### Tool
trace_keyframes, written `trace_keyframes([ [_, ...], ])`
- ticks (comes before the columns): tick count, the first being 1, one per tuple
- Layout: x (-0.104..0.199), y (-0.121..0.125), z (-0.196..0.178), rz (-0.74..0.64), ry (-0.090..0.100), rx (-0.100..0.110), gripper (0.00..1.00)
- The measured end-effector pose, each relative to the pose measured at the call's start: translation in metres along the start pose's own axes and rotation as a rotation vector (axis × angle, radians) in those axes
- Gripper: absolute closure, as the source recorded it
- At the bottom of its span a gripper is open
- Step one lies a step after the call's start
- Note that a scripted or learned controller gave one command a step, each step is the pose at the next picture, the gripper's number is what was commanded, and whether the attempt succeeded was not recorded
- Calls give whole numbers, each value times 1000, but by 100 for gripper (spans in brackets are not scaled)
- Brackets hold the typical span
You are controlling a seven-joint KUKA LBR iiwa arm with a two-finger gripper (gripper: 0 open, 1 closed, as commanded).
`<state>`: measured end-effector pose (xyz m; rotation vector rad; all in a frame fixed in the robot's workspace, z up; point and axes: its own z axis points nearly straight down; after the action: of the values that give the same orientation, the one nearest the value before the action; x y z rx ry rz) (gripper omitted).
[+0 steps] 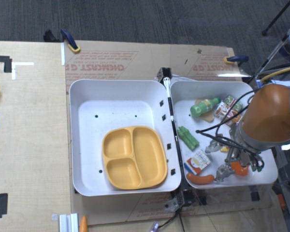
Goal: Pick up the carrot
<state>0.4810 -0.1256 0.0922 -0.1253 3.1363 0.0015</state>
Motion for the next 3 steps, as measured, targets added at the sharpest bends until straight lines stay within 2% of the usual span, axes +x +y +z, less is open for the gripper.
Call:
trace_keyframes([
  [1,0,-54,-1,152,-4,2,0],
  [2,-57,-71,-1,506,-3,3,0],
  [3,-59,-70,-11,502,-9,3,100],
])
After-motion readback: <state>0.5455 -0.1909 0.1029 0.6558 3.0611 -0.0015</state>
